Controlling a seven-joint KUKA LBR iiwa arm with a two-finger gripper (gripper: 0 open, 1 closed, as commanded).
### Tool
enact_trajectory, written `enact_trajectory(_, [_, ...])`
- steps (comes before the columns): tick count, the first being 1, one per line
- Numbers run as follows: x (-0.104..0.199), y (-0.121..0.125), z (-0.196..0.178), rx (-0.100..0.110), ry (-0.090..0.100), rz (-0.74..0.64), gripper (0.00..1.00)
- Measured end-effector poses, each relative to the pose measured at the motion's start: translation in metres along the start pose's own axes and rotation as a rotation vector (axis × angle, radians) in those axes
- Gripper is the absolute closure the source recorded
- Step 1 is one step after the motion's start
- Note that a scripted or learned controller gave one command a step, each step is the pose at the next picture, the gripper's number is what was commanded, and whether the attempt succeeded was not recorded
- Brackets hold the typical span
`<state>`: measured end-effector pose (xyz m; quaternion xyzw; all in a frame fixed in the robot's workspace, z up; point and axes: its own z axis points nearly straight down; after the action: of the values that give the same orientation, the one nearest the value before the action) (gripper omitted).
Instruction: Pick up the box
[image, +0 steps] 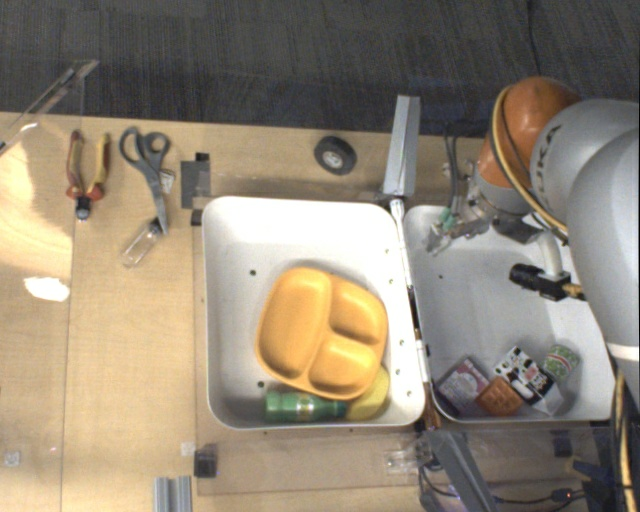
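The gripper (447, 228) hovers low over the far left corner of the right bin (470, 300), whether it is open or closed impossible to tell, well apart from the purple box (462, 383) lying at the bin's near edge beside a brown packet (499, 397).

Two bins sit side by side on the bench (100, 400). The left bin (230, 230) has a divided tray (322, 331) in the middle, with a bottle (303, 405) lying just in front of it along the near wall. The right bin (470, 300) has a few small items bunched in its near corner: a pouch (462, 381), a box (498, 397) touching it, a carton (524, 373) and a can (561, 361). Off to the far left on the bench are pliers (85, 170) and scissors (150, 170), with a tape roll (335, 154) behind the left bin. The arm (590, 200) comes over the right bin's far right side.
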<state>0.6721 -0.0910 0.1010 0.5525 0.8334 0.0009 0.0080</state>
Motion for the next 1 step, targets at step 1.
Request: enact_trajectory(1, [0.0016, -0.001, 0.001, 0.006, 0.006, 0.0, 0.0])
